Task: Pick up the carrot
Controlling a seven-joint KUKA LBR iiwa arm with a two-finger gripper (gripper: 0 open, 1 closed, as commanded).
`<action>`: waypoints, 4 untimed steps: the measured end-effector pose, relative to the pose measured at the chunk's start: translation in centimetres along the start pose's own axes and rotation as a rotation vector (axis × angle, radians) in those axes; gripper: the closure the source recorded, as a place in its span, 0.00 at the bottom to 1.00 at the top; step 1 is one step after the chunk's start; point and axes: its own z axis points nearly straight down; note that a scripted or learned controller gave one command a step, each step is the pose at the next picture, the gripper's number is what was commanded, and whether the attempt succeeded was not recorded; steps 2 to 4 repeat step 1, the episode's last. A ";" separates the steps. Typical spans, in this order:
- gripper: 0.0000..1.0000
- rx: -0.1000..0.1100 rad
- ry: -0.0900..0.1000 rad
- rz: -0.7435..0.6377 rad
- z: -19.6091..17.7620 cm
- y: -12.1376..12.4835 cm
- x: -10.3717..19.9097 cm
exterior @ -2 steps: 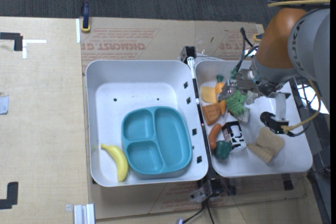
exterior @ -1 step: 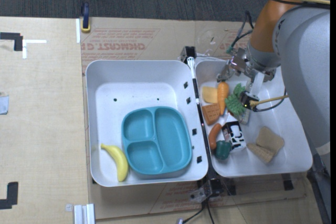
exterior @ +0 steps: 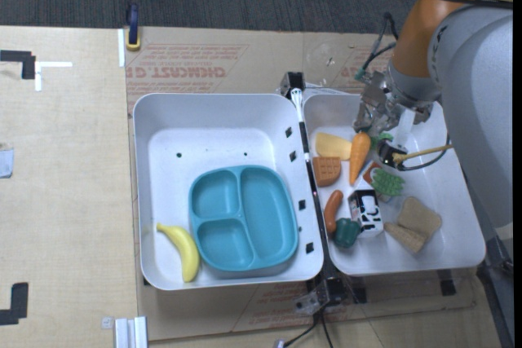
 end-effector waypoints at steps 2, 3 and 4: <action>1.00 0.017 0.001 0.072 -8.3 -2.1 4.0; 1.00 0.017 0.001 0.072 -8.3 -2.1 4.0; 1.00 0.017 0.001 0.072 -8.3 -2.1 4.0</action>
